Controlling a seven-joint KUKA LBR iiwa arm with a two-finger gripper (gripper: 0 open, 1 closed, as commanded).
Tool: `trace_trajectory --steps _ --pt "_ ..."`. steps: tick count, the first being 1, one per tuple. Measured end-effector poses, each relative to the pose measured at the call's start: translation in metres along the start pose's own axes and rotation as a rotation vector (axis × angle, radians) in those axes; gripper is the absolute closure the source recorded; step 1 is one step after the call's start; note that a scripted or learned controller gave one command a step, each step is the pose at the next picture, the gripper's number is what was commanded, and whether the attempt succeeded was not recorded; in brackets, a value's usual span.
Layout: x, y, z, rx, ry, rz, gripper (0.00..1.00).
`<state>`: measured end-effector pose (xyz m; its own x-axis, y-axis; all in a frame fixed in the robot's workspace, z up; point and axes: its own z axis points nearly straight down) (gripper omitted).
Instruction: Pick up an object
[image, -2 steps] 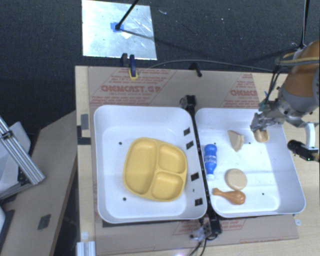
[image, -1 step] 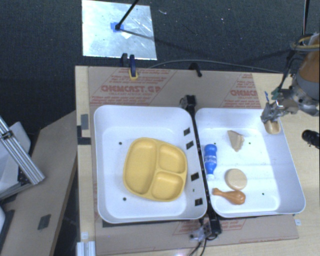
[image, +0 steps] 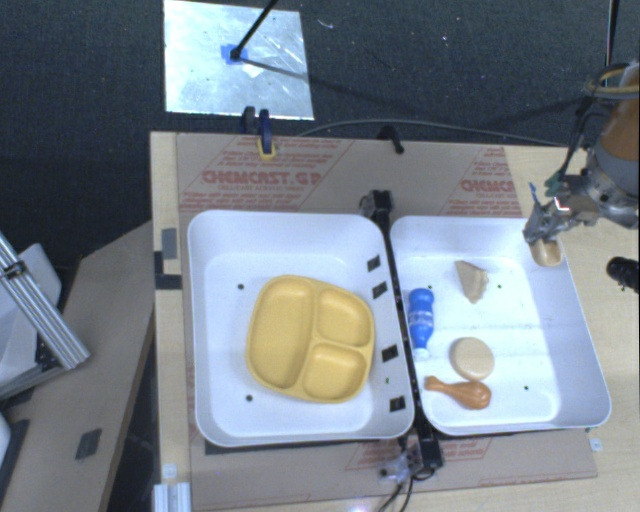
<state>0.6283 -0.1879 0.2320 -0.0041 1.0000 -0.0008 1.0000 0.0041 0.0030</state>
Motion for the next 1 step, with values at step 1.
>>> trace_trajectory --steps 1 --pt "0.0582 -0.0159 -0.0061 0.002 0.003 -0.005 1.0"
